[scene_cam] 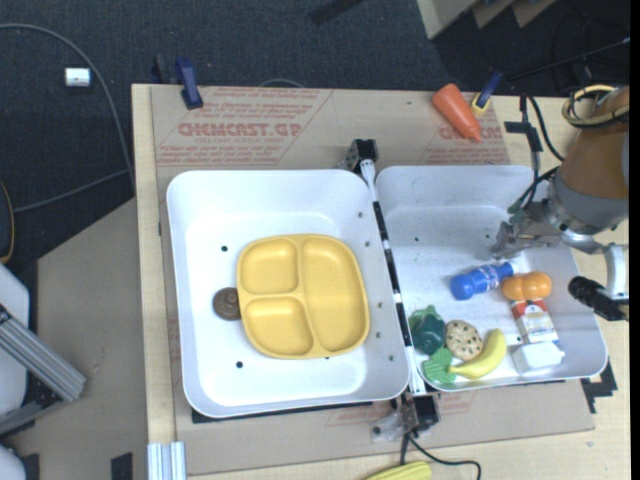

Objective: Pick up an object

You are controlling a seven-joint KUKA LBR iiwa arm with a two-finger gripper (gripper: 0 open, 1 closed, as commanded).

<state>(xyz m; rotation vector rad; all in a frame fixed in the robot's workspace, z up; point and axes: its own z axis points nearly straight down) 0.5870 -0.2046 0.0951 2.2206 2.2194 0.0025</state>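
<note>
Toys sit clustered in the right bin (400, 193), toward the worktop's front right corner: a blue bottle (480, 279) lying on its side, an orange ball (527, 286) touching it, a red and white carton (534, 323), a banana (483, 357), a cookie (463, 337) and a green toy (429, 330). The pincer (520, 230) hovers just behind the bottle; whether it is spread or pressed together cannot be told. The bottle looks light, stiff and smooth, so likely to roll or slip; gripping across its middle seems safest. The bin floor is flat, white and slick, with open room behind the bottle. The left bin (195, 203) holds a yellow divided plate (300, 296) and a brown disc (226, 303).
</note>
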